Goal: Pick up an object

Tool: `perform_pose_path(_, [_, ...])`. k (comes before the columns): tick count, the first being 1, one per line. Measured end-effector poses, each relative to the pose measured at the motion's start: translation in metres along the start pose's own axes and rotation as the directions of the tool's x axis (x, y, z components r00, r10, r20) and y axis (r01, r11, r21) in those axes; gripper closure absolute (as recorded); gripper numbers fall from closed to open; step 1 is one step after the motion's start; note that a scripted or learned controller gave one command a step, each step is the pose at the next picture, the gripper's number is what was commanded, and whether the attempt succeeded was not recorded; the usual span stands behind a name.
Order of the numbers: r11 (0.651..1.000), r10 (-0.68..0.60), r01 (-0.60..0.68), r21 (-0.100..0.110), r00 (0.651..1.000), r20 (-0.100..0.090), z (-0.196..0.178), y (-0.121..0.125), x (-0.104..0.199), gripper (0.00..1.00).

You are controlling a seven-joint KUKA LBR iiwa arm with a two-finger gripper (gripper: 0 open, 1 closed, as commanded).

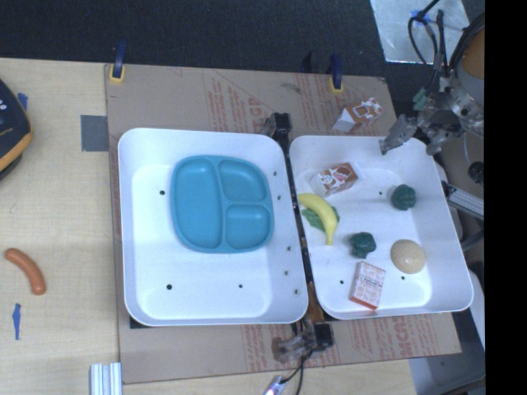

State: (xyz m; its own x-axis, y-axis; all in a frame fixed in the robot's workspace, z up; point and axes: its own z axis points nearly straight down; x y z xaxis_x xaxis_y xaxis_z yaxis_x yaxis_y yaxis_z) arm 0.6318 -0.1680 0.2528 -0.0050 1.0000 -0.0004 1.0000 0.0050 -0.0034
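— Gripper [394, 141] sits at the upper right of the frame, over the top edge of the right bin [461, 299]. Is it holding anything?

— Nothing shows in it, and whether it is open or shut cannot be told from this slant.

— Which object lies nearest?

— The snack packet [338, 178], down and to the left of it. The dark green ball [403, 197] is about as close, almost straight below it in the frame.

— And the rest?

— The banana [321, 215] lies near the bin's left wall, its long axis running from upper left to lower right, with a green leafy piece [314, 217] touching it. The broccoli [362, 243], the pale round thing [408, 256] and the red-and-white packet [368, 285] sit lower down.

— Room to work?

— The ball stands apart from its neighbours, so it probably offers the freest approach. The banana is crowded by the wall. Another packet [357, 115] lies outside the bin, on the cardboard [206, 89].
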Motion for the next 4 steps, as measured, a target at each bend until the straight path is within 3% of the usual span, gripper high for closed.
perform_pose_path(1, [1.0, 0.0, 0.0, 0.002, 1.0, 0.0, 0.088, -0.078, 0.013, 0.0])
perform_pose_path(2, [1.0, 0.001, -0.001, 0.002, 1.0, 0.0, 0.162, -0.116, 0.044, 0.0])
perform_pose_path(3, [1.0, -0.003, 0.003, 0.002, 1.0, 0.001, 0.152, -0.116, 0.043, 1.0])
perform_pose_path(4, [1.0, 0.0, 0.0, -0.002, 1.0, -0.001, 0.061, -0.073, 0.116, 1.0])
